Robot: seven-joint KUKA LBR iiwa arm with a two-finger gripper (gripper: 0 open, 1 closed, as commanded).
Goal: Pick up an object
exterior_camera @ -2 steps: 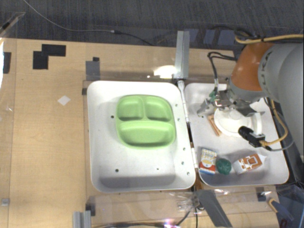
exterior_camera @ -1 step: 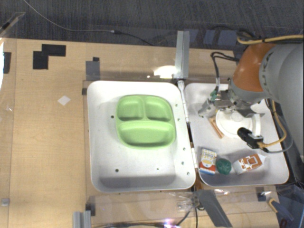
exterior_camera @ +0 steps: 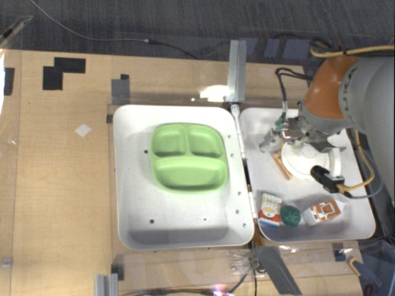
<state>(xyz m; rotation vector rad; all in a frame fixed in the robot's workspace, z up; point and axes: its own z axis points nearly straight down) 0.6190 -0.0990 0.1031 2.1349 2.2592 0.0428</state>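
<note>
My gripper (exterior_camera: 275, 138) hangs low over the upper middle of the right bin (exterior_camera: 364, 224). Just below it lies a thin tan stick (exterior_camera: 283, 164), slanted, beside a white round object (exterior_camera: 304, 163). Along the bin's front edge lie a small white and orange carton (exterior_camera: 270, 205), a dark green ball (exterior_camera: 290, 215) and an orange and white packet (exterior_camera: 324, 211). I see nothing held in the gripper.
The left bin (exterior_camera: 133, 221) holds a light green divided plate (exterior_camera: 187, 156) near its middle. A metal post (exterior_camera: 237, 73) stands behind the ridge between the two bins. The grey arm with its orange band (exterior_camera: 327, 91) covers the right bin's upper right part.
</note>
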